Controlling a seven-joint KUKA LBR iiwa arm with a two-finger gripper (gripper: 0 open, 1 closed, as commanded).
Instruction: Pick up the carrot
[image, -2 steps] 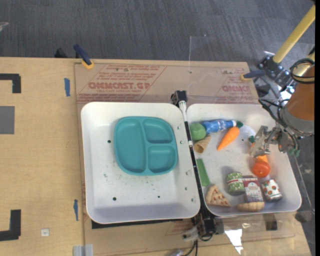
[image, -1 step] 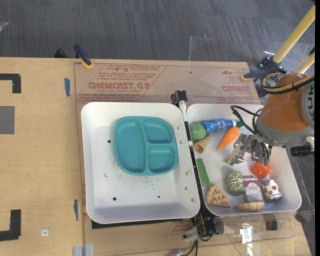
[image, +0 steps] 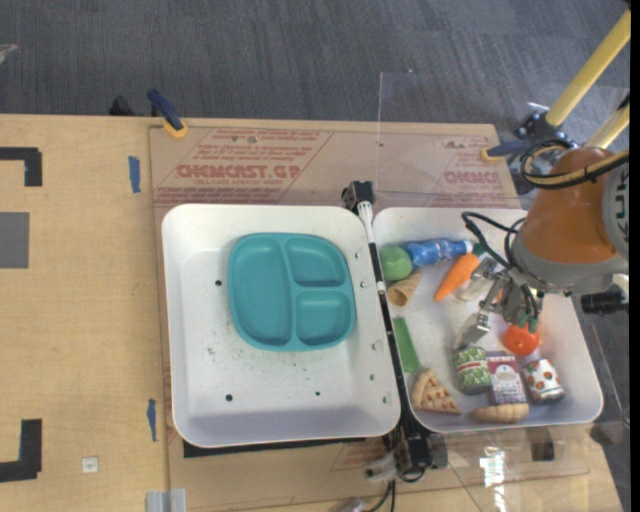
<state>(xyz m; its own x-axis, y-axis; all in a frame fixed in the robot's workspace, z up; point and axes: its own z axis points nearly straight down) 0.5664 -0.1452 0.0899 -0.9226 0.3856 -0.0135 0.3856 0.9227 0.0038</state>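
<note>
Counting first: two white bins side by side, the left bin (image: 190, 330) bearing one teal divided plate (image: 292, 290) with three compartments, set toward its 12 o'clock half.

Right bin (image: 590, 385) holds the clutter:
- one carrot (image: 457, 276), orange, lying tilted toward the bin's 12 o'clock side, just at 9 o'clock of the gripper
- one blue bottle (image: 437, 249), on its side, at 11 o'clock of the carrot
- one green round item (image: 396, 262), beside the bin divider
- one cone-shaped piece (image: 404, 291), just at 6 o'clock of the green round item
- one green stick (image: 404, 343) along the divider
- one pizza slice (image: 435, 392) toward the bin's 7 o'clock corner
- one red-orange round item (image: 521, 339), at 6 o'clock of the gripper
- three small cans or cartons (image: 507, 377) grouped at the bin's 6 o'clock side; labels too small to read
- one tan oblong piece (image: 500, 411) at the 6 o'clock rim

Arm: reaches in from 3 o'clock, orange band above the wrist, wrist over the right bin's 2 o'clock region. Gripper (image: 497, 305) points down toward 7 o'clock into the bin, metal fingers (image: 478, 324) parted, nothing seen between them. Carrot lies apart from the fingertips, near but not gripped.
</note>
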